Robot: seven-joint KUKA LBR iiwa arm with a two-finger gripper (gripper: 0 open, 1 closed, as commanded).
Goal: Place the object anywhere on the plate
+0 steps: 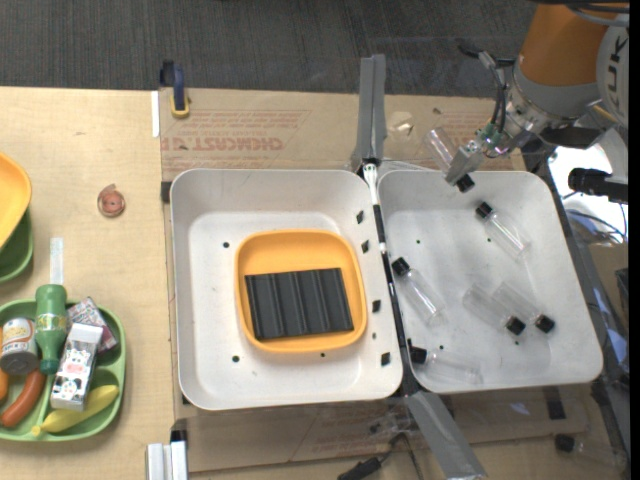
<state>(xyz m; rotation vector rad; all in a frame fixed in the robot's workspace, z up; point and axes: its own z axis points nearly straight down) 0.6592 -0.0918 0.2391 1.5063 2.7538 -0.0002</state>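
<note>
The counter [80, 128] carries two white bins side by side, and the grey and orange arm [570, 38] leans in over the far right corner. The left bin [200, 228] serves as the drop-off side: an orange plate [255, 258] sits at its middle, flat and open from above, with a dark ridged slab [300, 303] lying across its near half. The right bin [560, 348] is the supply side, and several clear capped tubes lie loose on its floor, one towards the far right [500, 228], one by the left wall [415, 288] and others near the right [495, 308]. They lie well apart, probably so that any one can be picked without disturbing its neighbours.

The gripper [487, 140] hangs over the far left corner of the right bin. A clear tube with a black cap [447, 156] slants just beside its tip, over the bin's rim. Whether the jaws are apart, together or clamped on that tube cannot be told. If this tube is the object, it is not yet on the plate, and it would have to travel left and nearer across the divider.
</note>
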